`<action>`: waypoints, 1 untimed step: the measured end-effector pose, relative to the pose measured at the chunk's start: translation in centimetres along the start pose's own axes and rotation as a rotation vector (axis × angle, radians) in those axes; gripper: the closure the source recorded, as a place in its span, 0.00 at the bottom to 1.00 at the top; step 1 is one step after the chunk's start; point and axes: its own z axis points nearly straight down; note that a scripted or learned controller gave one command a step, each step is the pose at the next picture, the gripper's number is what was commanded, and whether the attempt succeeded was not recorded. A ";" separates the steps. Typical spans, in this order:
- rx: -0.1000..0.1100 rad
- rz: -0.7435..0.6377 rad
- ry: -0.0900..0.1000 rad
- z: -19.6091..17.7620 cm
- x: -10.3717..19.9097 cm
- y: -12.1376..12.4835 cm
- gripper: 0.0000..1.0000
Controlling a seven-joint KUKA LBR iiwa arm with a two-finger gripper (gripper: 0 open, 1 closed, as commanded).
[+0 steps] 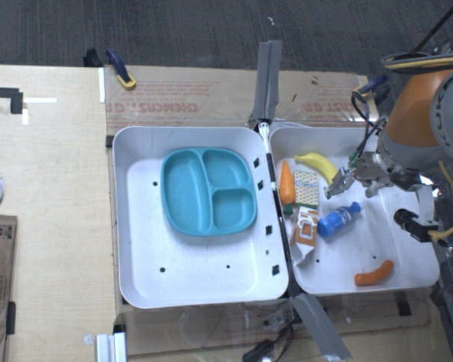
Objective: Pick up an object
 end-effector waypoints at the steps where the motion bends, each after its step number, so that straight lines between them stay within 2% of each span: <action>1: 0.005 -0.001 0.001 -0.5 -0.1 0.0 1.00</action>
